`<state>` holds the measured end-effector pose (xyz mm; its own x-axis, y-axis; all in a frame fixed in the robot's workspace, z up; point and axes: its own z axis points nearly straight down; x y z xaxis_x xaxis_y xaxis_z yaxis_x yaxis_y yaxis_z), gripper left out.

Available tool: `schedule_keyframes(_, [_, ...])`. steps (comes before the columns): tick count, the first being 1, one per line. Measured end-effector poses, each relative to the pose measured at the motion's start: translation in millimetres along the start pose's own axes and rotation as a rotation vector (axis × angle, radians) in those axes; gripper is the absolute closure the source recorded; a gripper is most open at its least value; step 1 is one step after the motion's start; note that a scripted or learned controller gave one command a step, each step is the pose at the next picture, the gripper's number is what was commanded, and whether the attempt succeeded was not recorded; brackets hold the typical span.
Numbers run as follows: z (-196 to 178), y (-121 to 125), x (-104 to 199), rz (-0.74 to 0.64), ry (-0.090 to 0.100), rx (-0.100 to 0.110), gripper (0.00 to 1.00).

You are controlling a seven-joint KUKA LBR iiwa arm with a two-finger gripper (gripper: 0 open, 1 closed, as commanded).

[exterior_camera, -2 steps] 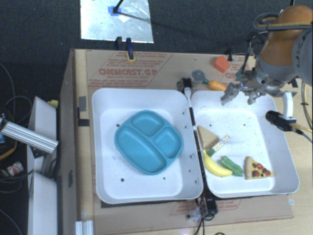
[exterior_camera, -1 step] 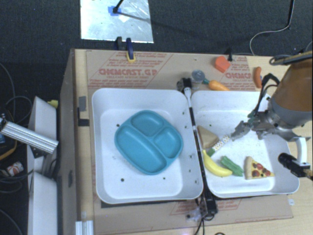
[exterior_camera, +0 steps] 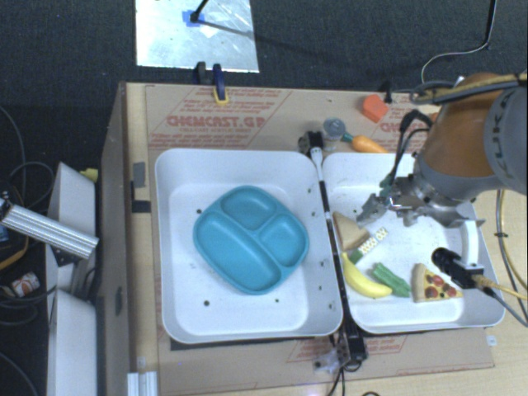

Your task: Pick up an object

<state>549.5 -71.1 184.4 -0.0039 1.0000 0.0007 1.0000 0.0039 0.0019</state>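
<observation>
In the right bin (exterior_camera: 412, 316) we see a curved yellow banana (exterior_camera: 365, 280), a green bean pod (exterior_camera: 391, 278), a pizza slice (exterior_camera: 433, 285) and a tan wedge (exterior_camera: 353, 233). The gripper (exterior_camera: 381, 205) hovers above the wedge; we cannot tell how its fingers stand.

Landmark = divider between bins (exterior_camera: 328, 221): divided plate (exterior_camera: 251, 238) lies in the left bin (exterior_camera: 177, 304); right bin (exterior_camera: 487, 308) holds banana (exterior_camera: 365, 278) just beside the divider, pizza slice (exterior_camera: 432, 284) farther right, gripper (exterior_camera: 386, 206) above them.
</observation>
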Motion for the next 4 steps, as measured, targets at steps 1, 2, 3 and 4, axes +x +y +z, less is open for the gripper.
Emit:
schedule_keyframes(1, [32,88,-43,0.000,-0.001,0.001,0.00])
schedule_keyframes(2, [2,119,-100,0.002,-0.003,-0.003,0.00])
schedule_keyframes(3, [-19,63,-54,0.000,-0.001,-0.001,0.00])
schedule_keyframes(4, [35,-27,-30,0.003,0.000,0.003,0.00])
